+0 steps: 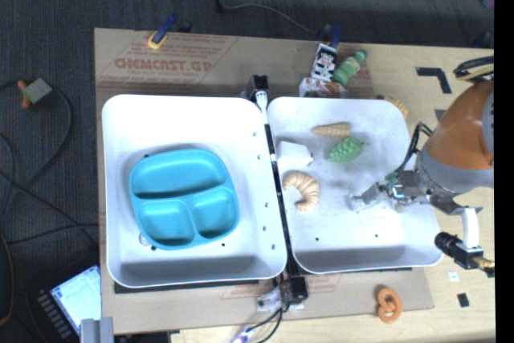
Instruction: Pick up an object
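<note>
The gripper (364,198) hangs low in the right bin (384,249), nothing between its parted fingers. The croissant (303,189) lies nearest; centre over it before closing.

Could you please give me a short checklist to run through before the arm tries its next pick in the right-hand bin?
1. Gripper over the right bin: ok.
2. Jaws holding nothing: cannot tell, too small and blurred.
3. Targets in view: croissant, green leafy toy and cone all unobstructed: ok.
4. Gripper lined up over a target: not ok, it sits beside the croissant, apart from it.
5. Blue divided tray in the left bin, out of the way: ok.
</note>
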Robot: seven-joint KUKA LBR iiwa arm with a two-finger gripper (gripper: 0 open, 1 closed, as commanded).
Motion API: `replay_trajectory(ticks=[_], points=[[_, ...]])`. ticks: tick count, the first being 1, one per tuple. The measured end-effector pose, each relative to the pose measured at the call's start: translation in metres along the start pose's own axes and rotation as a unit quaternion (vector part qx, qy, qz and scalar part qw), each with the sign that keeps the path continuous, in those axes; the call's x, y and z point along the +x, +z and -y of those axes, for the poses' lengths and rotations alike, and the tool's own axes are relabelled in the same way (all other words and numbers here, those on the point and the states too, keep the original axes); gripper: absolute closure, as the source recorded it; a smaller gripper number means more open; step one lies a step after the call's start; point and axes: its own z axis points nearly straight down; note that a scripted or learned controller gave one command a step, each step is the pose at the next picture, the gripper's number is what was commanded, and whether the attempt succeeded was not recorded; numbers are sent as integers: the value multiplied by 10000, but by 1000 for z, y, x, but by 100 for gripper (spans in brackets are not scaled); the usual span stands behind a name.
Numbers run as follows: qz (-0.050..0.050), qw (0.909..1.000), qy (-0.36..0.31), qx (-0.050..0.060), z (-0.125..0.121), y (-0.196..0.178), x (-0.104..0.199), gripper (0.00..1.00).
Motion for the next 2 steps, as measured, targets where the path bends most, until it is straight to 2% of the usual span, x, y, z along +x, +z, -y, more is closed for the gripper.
replay_trajectory(ticks=[1,2], points=[[21,10000,9,-15,0,-10,-1,100],[19,10000,6,-13,0,-10,-1,0]])
